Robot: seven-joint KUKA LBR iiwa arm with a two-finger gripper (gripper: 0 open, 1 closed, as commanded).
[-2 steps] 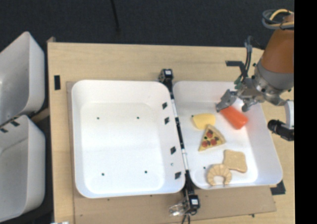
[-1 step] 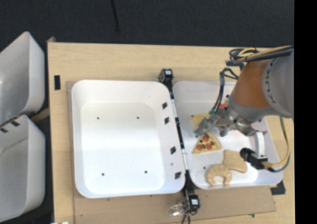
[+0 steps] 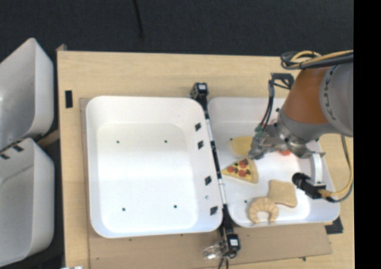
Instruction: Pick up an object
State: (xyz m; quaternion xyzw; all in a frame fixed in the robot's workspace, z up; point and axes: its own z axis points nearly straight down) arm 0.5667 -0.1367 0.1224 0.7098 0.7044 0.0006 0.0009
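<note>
tool low over the right bin's toy food, grip unreadable

i've got the arm (image 3: 309, 104) reaching into the right bin (image 3: 238, 107), with the tool (image 3: 259, 147) down just beside the pizza slice (image 3: 241, 171), on that slice's far side. i judge this as lining up for a pick, since all the candidates sit clustered there: a pale yellow flat piece (image 3: 240, 144) touching or just under the tool tip, the croissant (image 3: 264, 209) on the slice's near side, a toast-like piece (image 3: 282, 193) next to the croissant. left bin (image 3: 143, 107) sits across the divider from the slice, likely the drop side.

can't tell how wide the tool's tips stand or whether anything is between them; wrist body and cables cover them. a small red-orange thing (image 3: 286, 152) past the tool from the slice is half hidden, unidentifiable. table (image 3: 149, 71) carries both bins.
</note>
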